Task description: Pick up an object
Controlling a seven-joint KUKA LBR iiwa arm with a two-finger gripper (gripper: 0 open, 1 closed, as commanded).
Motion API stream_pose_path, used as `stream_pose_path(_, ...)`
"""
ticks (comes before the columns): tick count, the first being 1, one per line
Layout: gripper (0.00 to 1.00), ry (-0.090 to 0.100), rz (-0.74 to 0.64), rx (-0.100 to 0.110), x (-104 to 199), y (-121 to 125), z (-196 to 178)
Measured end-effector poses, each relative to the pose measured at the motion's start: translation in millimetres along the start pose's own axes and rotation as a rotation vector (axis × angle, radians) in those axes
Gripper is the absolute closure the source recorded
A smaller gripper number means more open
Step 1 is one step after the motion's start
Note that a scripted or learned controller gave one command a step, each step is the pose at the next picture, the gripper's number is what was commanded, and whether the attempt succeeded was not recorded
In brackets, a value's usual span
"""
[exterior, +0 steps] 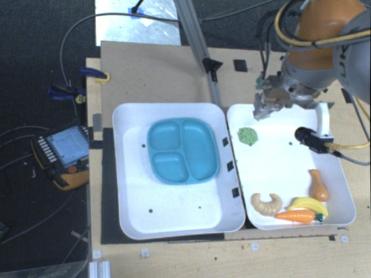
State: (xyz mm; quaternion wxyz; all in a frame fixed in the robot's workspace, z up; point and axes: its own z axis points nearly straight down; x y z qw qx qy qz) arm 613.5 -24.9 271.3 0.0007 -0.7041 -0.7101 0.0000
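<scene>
One fixed camera looked down at a slant from above, taking in both white bins (174, 213) and the bench (151, 74) from fairly far back.

The right bin's (348, 210) middle lies open, with a green ball (247, 135) at its ten o'clock edge and croissant (266, 204), carrot (296, 216), banana (311, 205) and drumstick (317, 185) crowding five o'clock.

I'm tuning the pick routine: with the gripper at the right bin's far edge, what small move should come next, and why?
Probably lower the gripper toward the green ball, shifting slightly left. The ball lies just in front of it in the right bin, apart from the other toys, with nothing between the fingers yet.
</scene>
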Motion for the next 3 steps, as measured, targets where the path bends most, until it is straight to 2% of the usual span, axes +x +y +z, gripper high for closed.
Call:
stream_pose_path(1,1.0,0.0,-0.001,0.0,43,-11,9)
stream_pose_path(2,1.0,0.0,0.0,0.001,83,-32,24)
stream_pose_path(3,1.0,0.001,-0.001,0.001,135,-57,39)
